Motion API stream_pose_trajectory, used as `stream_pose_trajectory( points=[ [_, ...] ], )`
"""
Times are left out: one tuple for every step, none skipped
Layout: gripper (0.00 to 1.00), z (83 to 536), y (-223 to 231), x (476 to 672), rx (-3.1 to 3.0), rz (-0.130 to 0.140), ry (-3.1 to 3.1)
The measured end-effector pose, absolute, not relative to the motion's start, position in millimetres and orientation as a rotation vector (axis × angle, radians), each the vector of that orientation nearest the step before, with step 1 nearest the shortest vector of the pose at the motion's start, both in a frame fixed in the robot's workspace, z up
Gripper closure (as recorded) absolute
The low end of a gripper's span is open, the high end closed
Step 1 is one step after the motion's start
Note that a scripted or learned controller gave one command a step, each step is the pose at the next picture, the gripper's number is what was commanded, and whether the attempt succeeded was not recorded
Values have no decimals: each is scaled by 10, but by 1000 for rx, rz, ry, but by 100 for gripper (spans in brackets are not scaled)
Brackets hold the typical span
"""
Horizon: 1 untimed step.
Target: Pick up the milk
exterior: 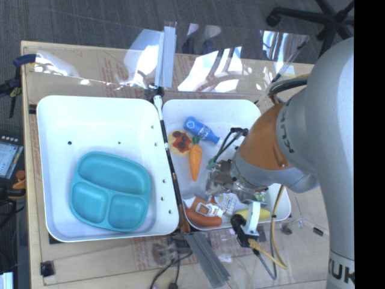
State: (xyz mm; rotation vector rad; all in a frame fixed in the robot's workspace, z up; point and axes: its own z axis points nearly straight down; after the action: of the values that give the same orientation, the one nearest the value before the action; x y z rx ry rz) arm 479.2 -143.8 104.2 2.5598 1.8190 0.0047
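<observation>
The grey arm [325, 131] with its orange band is seen reaching in from the right over the right bin [240, 106]. The left bin [54, 119] is occupied by a teal divided tray [110, 190]. The gripper [224, 188] is lowered into the near part of the right bin, directly over a small white carton, apparently the milk [224, 204], which lies just below it beside a hot dog [202, 215]. Whether the carton is grasped cannot be told. Farther back an orange carrot [195, 158], a blue bottle [200, 129] and a pizza slice [179, 141] are laid close together
</observation>
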Motion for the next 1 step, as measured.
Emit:
stream_pose_trajectory(
  points=[
    [0, 1042, -1439, 4792, 2560, 4, 1818]
  ],
)
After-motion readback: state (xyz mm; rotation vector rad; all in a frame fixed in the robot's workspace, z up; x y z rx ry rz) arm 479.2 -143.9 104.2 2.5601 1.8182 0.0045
